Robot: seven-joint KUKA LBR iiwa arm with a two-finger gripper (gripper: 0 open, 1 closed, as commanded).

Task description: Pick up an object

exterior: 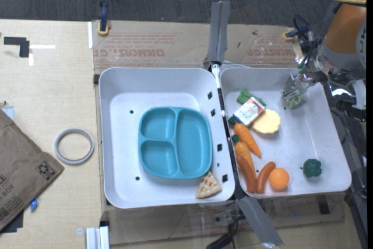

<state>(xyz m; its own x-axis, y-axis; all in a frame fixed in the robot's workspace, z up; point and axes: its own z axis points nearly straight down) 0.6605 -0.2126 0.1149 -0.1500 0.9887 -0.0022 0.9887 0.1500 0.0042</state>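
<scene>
My gripper hangs low over the far right corner of the right bin, below the orange-banded wrist. A small greenish thing lies right at its tip; whether it is gripped I cannot make out. On the bin's left side lie a white and red packet, a yellow piece, two carrots, a red sausage and an orange. A green broccoli sits near the front right corner.
The left bin holds a teal divided plate and a pizza slice at its front right. A grey ring and a cardboard box lie on the bench to the left.
</scene>
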